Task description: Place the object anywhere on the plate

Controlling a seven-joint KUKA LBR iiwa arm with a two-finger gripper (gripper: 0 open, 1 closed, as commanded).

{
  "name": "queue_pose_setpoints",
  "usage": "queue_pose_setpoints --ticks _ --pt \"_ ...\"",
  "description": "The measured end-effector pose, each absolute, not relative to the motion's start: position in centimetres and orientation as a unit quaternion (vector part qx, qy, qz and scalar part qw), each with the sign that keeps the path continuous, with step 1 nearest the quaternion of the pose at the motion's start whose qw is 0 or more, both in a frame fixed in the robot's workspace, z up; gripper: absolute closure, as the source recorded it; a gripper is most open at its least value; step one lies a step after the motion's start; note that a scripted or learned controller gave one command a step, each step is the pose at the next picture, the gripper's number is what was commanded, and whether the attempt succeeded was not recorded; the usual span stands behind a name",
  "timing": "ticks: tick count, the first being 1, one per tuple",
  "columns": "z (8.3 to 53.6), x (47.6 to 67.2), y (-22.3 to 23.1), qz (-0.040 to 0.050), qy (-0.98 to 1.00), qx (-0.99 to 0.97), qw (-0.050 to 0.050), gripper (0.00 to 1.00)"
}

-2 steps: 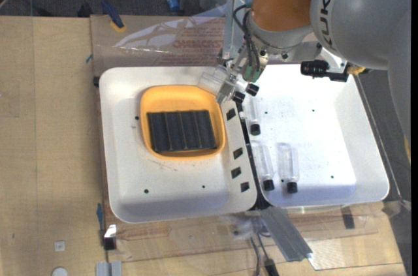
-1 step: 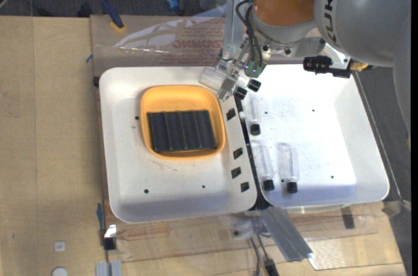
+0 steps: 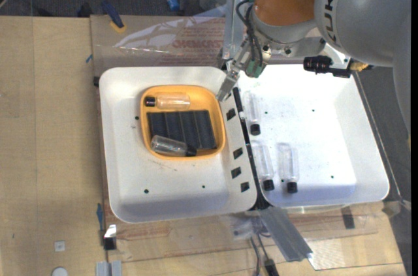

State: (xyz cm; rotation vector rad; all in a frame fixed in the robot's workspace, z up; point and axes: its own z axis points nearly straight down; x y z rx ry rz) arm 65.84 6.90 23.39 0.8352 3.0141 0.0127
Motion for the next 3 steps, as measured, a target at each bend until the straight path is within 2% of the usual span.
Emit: queue_pose_setpoints --ticks 1,2,3 --pt "24.7 64.8 2.4 0.001 0.999 0.051 0.003 0.0" --pt "29.0 65.4 -5.2 0.0002 1.0 -0.017 0.006 0.0" --pt "30.3 65.5 -5.4 0.0013 1.0 -0.014 0.012 1.0"
